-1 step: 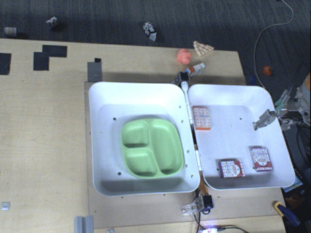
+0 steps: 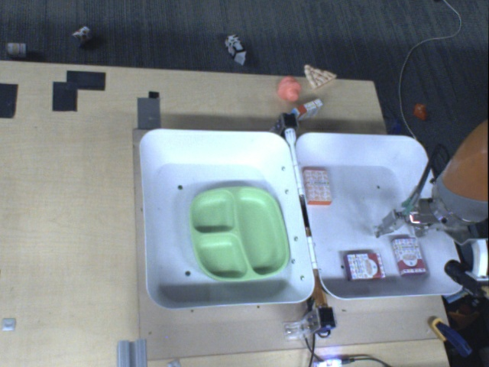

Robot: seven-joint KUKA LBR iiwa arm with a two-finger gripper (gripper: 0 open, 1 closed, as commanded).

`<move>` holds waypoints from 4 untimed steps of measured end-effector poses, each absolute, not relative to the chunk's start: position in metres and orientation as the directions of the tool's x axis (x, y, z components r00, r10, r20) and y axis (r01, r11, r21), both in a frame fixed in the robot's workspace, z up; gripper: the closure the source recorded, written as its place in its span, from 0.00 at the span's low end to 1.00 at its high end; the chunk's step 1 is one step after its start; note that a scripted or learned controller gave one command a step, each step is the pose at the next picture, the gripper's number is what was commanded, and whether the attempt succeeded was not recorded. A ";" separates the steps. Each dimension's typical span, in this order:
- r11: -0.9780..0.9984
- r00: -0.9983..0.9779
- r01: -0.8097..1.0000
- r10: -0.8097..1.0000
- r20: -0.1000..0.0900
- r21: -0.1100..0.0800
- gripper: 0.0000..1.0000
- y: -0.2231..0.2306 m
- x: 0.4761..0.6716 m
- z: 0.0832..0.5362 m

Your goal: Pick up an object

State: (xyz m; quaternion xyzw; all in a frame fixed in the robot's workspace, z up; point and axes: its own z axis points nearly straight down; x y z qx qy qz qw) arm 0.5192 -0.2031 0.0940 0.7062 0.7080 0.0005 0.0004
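Print on three red-and-white packets (image 2: 363,265) is too blurred to read; whether the tool (image 2: 399,222) grips anything, I cannot tell.

Single fixed camera, mounted above the surface (image 2: 69,228), looking down at a slant. Both white bins sit mid-frame: left bin (image 2: 164,159), right bin (image 2: 397,147). Far edge and dark floor (image 2: 153,14) along top. Moderate distance.
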 end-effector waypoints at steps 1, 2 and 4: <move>0.004 -0.004 1.000 1.000 -0.001 0.006 1.00 -0.203 0.521 0.105; 0.004 -0.004 1.000 1.000 -0.001 0.006 0.00 -0.203 0.521 0.105; 0.006 -0.006 1.000 1.000 -0.002 0.006 1.00 -0.206 0.614 0.193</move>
